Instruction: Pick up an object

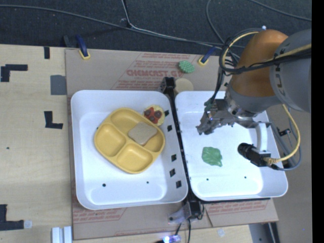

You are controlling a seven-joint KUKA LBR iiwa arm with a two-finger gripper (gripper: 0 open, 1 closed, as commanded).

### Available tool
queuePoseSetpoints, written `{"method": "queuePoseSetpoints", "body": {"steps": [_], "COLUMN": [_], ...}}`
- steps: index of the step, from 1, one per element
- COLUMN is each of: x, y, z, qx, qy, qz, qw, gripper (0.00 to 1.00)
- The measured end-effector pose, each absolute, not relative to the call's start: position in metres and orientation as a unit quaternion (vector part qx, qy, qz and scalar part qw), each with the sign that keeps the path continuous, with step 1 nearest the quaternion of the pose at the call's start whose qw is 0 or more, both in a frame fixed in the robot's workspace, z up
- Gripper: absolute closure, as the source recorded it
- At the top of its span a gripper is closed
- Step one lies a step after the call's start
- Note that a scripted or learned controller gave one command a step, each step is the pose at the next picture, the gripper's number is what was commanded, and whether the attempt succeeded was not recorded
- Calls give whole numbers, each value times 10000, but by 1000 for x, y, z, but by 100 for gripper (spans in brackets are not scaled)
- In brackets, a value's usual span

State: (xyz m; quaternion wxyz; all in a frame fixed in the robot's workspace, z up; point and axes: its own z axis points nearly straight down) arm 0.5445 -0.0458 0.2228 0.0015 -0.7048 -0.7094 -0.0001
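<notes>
A green leafy object (212,156) lies on the floor of the right bin (243,186). My gripper (206,126) hangs over the same bin, up and to the left of the green object and apart from it. In the left bin (91,176) a yellow divided plate (129,139) carries a tan bread slice (142,133). A small red and yellow object (154,114) rests at the plate's far right edge.
A green studded object (186,66) sits on the cardboard behind the bins. Blue and yellow clamps (82,48) hold the cardboard at the back. A black divider (175,135) runs between the bins. Black cables loop around the arm on the right.
</notes>
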Motion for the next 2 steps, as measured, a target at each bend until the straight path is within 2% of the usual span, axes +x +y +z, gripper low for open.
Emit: {"method": "queuePoseSetpoints", "body": {"steps": [1,2], "x": [522,515], "y": [2,52], "z": [225,233], "qx": [-7051,-7044], "qy": [-7091,-7098], "qz": [6,-1], "qw": [17,9], "gripper": [100,100]}}
